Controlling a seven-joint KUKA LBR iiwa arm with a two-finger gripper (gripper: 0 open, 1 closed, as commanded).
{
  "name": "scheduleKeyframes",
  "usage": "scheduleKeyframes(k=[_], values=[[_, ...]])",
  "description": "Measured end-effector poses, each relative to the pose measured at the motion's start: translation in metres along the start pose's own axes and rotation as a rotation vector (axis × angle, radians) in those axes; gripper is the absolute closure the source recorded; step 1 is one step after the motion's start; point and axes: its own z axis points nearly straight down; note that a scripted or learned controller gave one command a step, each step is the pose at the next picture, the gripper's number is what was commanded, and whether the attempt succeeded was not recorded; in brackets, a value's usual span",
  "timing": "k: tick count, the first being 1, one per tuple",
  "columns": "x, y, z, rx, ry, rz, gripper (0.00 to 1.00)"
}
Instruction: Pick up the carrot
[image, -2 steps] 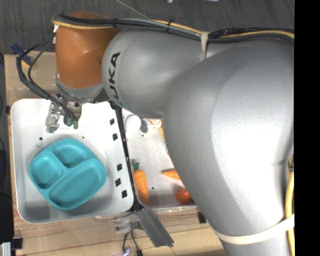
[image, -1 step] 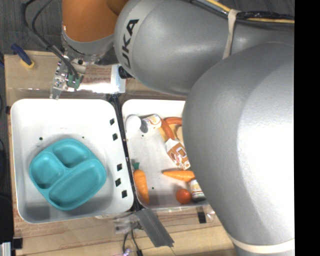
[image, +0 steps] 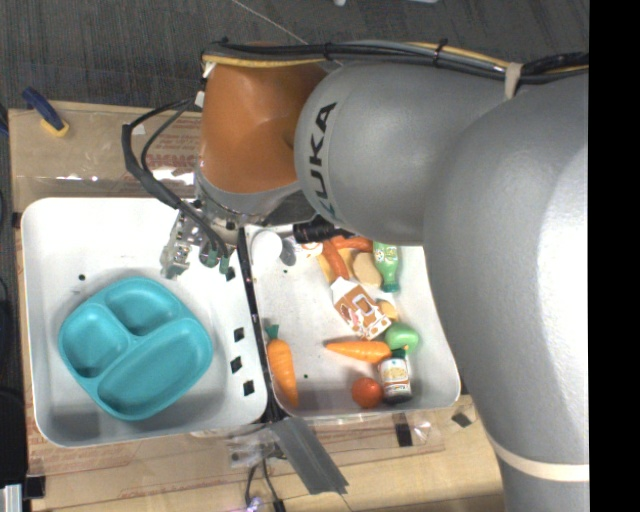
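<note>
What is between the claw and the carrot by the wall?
In the camera view, the claw hangs over the left bin. The divider wall where the two bins meet stands between it and the carrot.

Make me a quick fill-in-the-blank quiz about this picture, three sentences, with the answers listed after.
1. The teal divided plate lies in the ____ bin.
2. The gripper hangs over the left bin, above the plate in the picture, and holds ____.
3. One carrot lies in the right bin against the ____ between the bins; another carrot lies beside a red tomato.

Missing words: left; nothing; divider
</note>
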Motion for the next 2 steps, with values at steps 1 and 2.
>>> scheduleKeyframes(k=[1, 2], values=[[-0.033, 0.077, 0.008, -0.006, -0.005, -0.095, 1.0], [-0.015, -0.015, -0.22, -0.011, -0.022, -0.147, 1.0]])
